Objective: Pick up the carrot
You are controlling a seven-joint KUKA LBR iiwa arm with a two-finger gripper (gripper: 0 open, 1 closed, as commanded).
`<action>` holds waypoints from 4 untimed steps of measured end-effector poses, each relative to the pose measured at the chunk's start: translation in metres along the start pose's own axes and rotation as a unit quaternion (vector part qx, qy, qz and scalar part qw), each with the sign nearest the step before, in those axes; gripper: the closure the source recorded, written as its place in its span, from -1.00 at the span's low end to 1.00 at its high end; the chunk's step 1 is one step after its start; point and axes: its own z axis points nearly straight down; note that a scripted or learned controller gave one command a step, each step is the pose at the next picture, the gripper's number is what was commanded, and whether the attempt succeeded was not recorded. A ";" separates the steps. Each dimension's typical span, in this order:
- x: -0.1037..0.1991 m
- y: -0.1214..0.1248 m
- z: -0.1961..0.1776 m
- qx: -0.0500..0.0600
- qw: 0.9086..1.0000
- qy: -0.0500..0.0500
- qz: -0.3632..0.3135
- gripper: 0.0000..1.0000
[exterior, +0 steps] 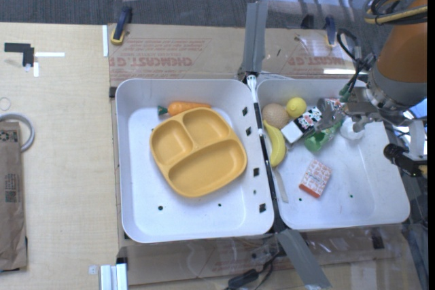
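Observation:
The carrot, orange with a green top, lies in the left bin near its back wall, against the far rim of a yellow divided plate. My gripper hangs over the right bin, just above a green packet and far to the right of the carrot. The grey arm with its orange band comes in from the right edge.
The right bin holds a banana, a lemon, a brown round fruit, a small black-and-white box and a red-and-white packet. The bins' shared wall runs between the gripper and the carrot.

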 end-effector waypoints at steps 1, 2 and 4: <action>0.019 0.016 0.114 -0.002 1.000 -0.001 0.004 -1.00; -0.033 -0.045 0.115 -0.001 0.999 0.000 -0.042 -1.00; -0.082 0.001 0.116 0.002 0.995 0.009 0.097 -1.00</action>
